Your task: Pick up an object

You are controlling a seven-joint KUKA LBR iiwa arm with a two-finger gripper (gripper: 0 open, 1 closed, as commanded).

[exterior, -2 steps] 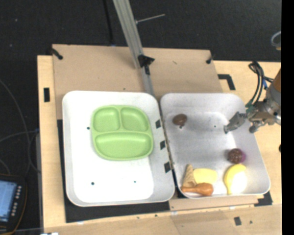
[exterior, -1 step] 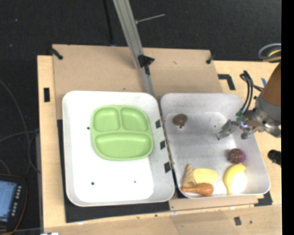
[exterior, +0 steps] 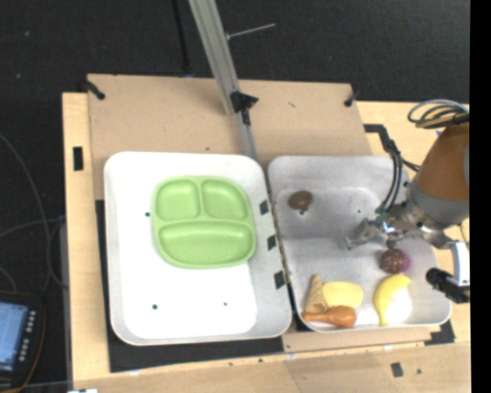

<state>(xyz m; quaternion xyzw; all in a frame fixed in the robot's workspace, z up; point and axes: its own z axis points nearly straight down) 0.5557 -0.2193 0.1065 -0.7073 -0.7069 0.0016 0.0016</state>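
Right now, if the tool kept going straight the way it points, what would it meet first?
The tool points toward the left of the camera view, low over the right bin. Bare bin floor lies ahead, then the wall between the bins. The brown object sits off that line, though depth is unclear.

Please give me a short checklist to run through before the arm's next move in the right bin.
1. hand is over the right bin: ok.
2. Nothing between the hand's fingers: cannot tell, too small and blurred.
3. A target lies close: ok, the purple object sits just beside the hand.
4. Purple object stands apart from the yellow object: cannot tell, they look nearly touching.
5. Brown object lies alone with room around it: ok.
6. Green divided plate in the left bin is out of the way: ok.
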